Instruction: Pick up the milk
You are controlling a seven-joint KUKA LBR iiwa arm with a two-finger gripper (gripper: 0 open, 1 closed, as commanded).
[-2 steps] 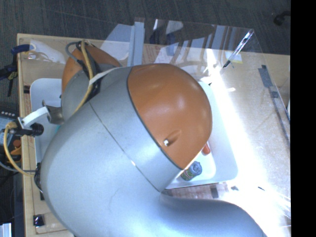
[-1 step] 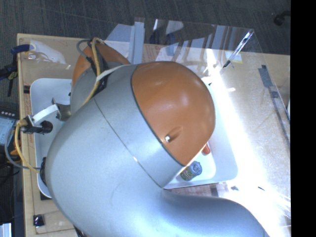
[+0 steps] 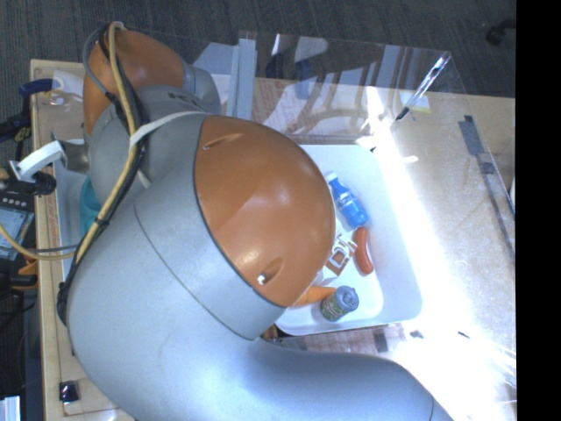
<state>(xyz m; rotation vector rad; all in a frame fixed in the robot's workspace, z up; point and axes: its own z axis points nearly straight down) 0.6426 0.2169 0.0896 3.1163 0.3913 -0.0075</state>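
Observation:
The arm's grey and orange body looms close to the camera and covers most of the view. To its right lies part of a white bin. A small white and brown carton peeks out at the arm's edge, half hidden; I cannot tell for sure that it is the milk.
In the same bin lie a blue bottle, a red sausage, a green-grey can and an orange carrot partly under the arm. A clear plastic wall stands behind the bin. Bright glare washes the bench on the right.

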